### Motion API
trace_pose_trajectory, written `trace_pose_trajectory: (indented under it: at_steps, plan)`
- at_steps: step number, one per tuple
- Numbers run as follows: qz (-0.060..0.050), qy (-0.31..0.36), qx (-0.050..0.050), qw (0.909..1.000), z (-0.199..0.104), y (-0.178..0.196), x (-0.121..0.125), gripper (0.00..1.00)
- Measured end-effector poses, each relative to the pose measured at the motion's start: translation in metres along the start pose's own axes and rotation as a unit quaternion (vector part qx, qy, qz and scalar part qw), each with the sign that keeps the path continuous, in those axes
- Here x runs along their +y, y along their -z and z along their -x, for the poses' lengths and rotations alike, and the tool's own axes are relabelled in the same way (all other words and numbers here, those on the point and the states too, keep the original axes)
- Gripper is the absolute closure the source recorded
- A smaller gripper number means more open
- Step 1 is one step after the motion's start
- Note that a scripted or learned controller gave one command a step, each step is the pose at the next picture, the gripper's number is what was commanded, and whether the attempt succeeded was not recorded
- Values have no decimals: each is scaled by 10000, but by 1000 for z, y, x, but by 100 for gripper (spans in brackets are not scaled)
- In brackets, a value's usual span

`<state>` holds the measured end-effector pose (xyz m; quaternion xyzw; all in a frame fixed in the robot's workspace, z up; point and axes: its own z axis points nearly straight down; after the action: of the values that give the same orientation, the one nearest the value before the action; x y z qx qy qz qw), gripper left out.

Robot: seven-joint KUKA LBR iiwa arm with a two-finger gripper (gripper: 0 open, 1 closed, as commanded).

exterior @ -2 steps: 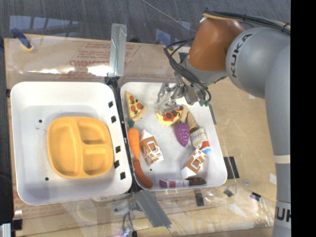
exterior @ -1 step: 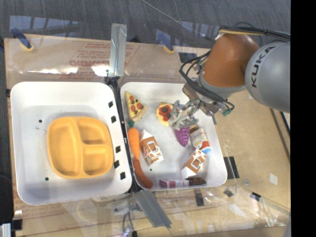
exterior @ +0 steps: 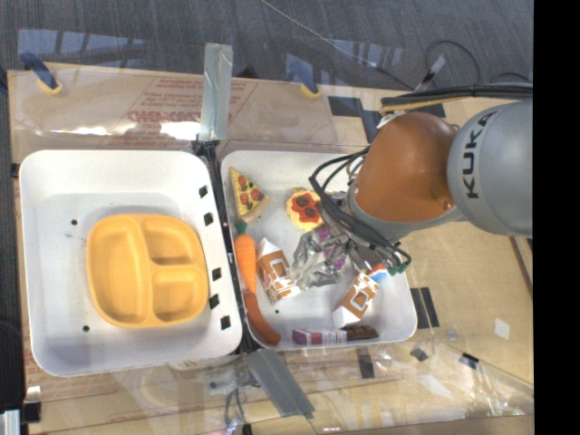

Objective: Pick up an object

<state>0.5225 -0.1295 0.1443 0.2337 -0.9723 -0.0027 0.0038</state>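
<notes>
Dark grey carpet (exterior: 136, 7) lies behind a bench (exterior: 471, 288) covered with taped clear plastic, on which two white bins are set side by side. Over the right bin (exterior: 272, 161) the gripper (exterior: 328, 247) is lowered from the arm (exterior: 489, 166), whose orange band (exterior: 403, 170) hides much of it; whether anything is pinched cannot be told. Just beneath it a crumpled silver wrapper (exterior: 313, 265) is seen, near the bin's middle. Two small brown-and-white cartons are counted: one carton (exterior: 275, 275) left of the wrapper, tilted with its long axis running up-left to down-right, and the other carton (exterior: 360, 299) on the right. One carrot (exterior: 246, 261) is laid along the left wall, its long axis nearly vertical in the view, with a sausage (exterior: 261, 323) below it. One pizza slice (exterior: 246, 194) and one round pizza (exterior: 304, 208) sit toward the far wall, and a dark bar (exterior: 333, 335) lies along the near wall. One yellow divided tray (exterior: 145, 268) rests in the left bin (exterior: 54, 179).
</notes>
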Motion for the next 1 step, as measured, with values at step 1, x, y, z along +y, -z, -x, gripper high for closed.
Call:
trace_pose_trajectory:
  at_steps: [1]
  plan:
    - [-10, -911, -9, 9958, 47, -2, 23, 100]
